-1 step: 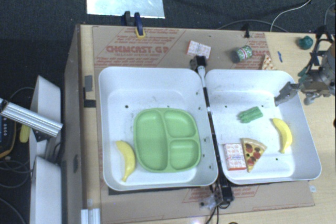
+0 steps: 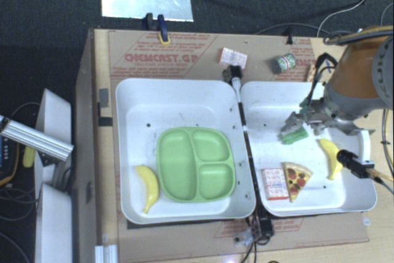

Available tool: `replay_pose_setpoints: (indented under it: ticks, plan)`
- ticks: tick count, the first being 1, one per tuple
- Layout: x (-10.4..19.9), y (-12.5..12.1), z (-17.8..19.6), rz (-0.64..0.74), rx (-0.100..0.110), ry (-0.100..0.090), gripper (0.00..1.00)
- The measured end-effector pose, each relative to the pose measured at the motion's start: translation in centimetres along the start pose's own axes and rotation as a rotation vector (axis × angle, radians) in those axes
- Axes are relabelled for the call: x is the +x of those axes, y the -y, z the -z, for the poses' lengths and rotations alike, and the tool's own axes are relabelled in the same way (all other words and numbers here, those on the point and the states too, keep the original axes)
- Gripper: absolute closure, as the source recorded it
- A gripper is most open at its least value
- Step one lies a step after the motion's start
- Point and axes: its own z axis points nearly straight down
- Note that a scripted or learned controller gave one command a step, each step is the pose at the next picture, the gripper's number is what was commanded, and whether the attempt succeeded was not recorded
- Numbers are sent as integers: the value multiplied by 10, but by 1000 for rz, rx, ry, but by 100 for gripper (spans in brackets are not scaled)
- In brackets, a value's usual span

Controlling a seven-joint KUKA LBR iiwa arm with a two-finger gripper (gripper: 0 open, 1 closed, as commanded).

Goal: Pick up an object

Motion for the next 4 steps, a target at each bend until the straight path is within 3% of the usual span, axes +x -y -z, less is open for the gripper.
replay_pose_setpoints:
  ticks: [1,2,3,4]
  plan:
    - [-9,-2,-64,-2,-3,1,0]
    - [-44,-37,-63,-3,-5,3,0]
    - [-44,-38,-52,-2,-8,3,100]
    - [38,-30,42,1,-7,0,100]
